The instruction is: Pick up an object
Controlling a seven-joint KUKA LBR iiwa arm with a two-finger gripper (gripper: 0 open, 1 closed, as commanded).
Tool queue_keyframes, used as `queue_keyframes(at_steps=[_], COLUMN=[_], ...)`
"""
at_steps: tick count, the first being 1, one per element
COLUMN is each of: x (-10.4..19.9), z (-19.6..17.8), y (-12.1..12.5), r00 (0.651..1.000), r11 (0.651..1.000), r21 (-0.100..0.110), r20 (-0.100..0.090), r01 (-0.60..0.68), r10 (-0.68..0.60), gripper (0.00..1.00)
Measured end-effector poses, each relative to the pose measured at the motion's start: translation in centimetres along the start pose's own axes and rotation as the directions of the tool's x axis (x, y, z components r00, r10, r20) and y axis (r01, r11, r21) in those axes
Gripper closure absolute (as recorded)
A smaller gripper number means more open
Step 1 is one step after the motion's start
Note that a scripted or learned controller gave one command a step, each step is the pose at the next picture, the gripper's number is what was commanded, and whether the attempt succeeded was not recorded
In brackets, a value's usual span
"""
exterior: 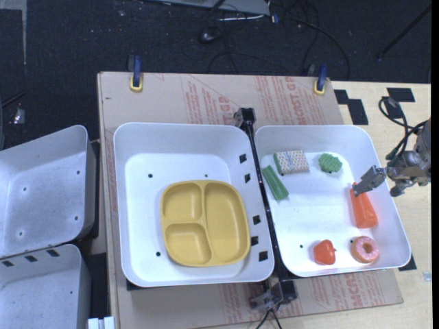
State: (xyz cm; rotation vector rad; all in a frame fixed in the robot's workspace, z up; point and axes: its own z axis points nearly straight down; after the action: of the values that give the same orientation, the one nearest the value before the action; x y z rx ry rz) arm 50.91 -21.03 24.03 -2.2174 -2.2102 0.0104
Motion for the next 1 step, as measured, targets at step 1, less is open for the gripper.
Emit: queue_keyframes(at_steps=[1], x=[0.06], z=[-0.63], y=[0.26], r00=[1.000], r11=[1.000], r21=[-0.012], r20=[0.003], r01=[0.004], r10=[-0.004], gripper=[0.00])
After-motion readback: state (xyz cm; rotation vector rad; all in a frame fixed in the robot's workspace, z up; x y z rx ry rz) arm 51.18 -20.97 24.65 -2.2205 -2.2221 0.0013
